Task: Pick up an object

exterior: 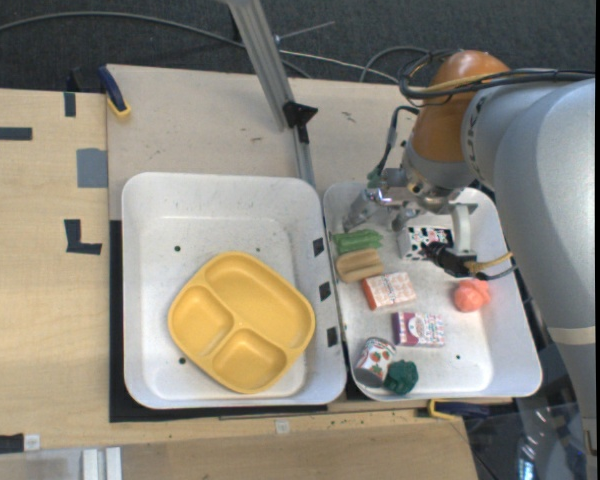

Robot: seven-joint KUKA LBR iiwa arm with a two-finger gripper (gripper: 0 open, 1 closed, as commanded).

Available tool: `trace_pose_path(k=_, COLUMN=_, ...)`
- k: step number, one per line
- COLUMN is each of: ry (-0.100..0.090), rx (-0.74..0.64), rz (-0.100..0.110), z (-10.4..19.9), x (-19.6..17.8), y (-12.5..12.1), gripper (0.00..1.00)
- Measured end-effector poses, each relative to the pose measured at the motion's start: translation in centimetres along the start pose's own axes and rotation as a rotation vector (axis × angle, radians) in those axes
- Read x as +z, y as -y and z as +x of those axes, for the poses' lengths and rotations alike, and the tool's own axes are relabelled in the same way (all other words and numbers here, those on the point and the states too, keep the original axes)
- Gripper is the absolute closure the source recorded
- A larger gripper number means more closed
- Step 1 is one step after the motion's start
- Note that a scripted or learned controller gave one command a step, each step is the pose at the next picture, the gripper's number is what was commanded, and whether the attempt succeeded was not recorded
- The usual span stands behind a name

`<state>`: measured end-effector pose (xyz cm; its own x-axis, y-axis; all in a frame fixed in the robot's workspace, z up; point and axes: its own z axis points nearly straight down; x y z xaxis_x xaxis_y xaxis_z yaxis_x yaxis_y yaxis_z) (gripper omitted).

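A wooden table (210, 138) seen from above carries two shallow white bins side by side. The left bin (140, 268) holds one thing, a yellow divided plate (242, 320) with three compartments, lying flat and turned at an angle. The right bin (500, 358) is the landmark here, and its upper edge is hidden under the grey robot arm (540, 138), whose orange band (455, 108) sits above that bin's top. The arm's bulk is cut off by the picture's right edge and covers the bin's right rim. The claw (395, 200) hangs over the top of the right bin among metal parts and cables; it is too small and cluttered to make out, so whether it is open, closed or holding anything cannot be told. Seven loose things can be counted in the right bin. Near its upper left lie one green block (357, 240) and, touching it just below, one tan block (359, 264). At the bin's middle lies one red and white carton (389, 291), and below it one purple and white carton (419, 328). Toward the bin's right side rests one orange ball-like thing (469, 295). In the lower left corner sit one rounded white, red-marked thing (374, 358) and one dark green lump (402, 376), touching each other; their exact nature is hard to read. A black and white patterned piece (429, 238) sits near the top, partly under the arm.
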<state>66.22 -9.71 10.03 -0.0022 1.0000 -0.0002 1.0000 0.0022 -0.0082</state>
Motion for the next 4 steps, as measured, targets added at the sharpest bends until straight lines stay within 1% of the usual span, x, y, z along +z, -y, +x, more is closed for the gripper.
trace_pose_path(k=1, ry=0.0, rx=-0.002, rz=-0.006, z=0.0, x=-1.4, y=-0.2, gripper=1.0)
trace_pose_path(k=2, ry=0.0, rx=0.0, rz=-0.013, z=0.1, x=-6.3, y=-1.2, gripper=1.0)
trace_pose_path(k=3, ry=0.001, rx=0.0, rz=-0.014, z=-0.2, x=-12.6, y=-1.6, gripper=1.0)
trace_pose_path(k=4, ry=-0.001, rx=0.0, rz=-0.009, z=-0.2, x=-14.0, y=-1.6, gripper=1.0)
